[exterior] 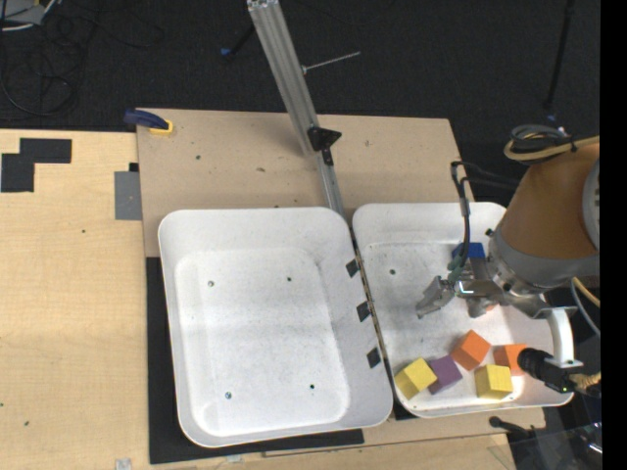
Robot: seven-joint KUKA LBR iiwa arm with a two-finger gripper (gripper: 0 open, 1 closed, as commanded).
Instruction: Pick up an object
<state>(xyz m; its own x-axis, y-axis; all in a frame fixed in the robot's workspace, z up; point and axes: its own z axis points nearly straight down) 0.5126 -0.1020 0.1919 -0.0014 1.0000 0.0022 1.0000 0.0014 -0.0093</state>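
Grey fingers (443,294) apart over right bin (411,233), near blocks (456,362); no legible writing.

Five small blocks lie in the right bin (411,225), clustered toward its near edge. A yellow cube (416,376) sits nearest the left wall, touching a purple block (445,371) just beside it. An orange cube (472,349) lies tilted a little farther in. A second yellow cube (494,382) and what seems another orange block (509,356) rest by the near right corner.
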